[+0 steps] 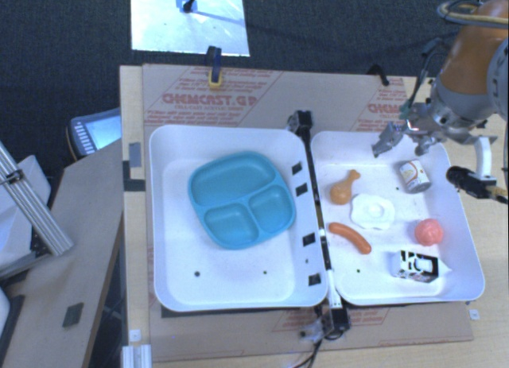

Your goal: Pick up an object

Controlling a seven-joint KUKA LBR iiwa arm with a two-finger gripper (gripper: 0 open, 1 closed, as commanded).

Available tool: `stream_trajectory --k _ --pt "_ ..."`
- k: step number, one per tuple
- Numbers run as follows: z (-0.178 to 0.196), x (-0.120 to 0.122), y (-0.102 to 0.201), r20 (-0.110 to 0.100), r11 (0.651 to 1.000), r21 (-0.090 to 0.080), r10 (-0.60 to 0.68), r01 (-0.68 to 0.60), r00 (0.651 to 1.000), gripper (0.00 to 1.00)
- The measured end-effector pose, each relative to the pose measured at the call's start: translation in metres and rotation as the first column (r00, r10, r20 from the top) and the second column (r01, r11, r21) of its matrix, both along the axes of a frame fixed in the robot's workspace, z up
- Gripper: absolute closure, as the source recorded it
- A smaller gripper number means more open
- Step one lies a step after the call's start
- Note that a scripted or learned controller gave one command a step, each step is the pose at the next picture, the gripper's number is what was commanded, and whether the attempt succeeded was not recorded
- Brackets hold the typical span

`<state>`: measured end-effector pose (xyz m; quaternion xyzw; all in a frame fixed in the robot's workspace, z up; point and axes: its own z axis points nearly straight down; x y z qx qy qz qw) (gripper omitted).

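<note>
My gripper (402,145) hangs over the far edge of the right bin (469,279), fingers spread open with nothing between them. Just below and right of it a small white and red can (412,176) lies on its side. An orange toy drumstick (343,187) lies to the lower left of the gripper. Nearer the front are a fried egg (373,211), an orange sausage (350,237), a pink ball (429,232) and a black and white box (417,265).
The left bin (171,279) holds a blue divided plate (241,209). A black ridge with clips (312,199) separates the two bins. A yellow clamp (215,68) stands on the board behind the left bin.
</note>
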<state>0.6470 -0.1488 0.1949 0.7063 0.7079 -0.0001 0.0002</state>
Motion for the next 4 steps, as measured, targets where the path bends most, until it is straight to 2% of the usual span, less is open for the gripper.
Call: stream_trajectory --k 1,2,3,4 --pt "-0.06 0.0 0.008 -0.003 1.0 0.001 0.003 -0.003 1.0 0.0" --pt "-0.108 0.002 0.007 0.006 1.0 -0.001 0.002 -0.002 1.0 0.0" --pt "-0.092 0.006 0.008 0.015 1.0 0.0 0.005 -0.005 1.0 1.0" --pt "-0.03 0.015 0.01 0.008 1.0 -0.001 0.004 -0.004 1.0 1.0"
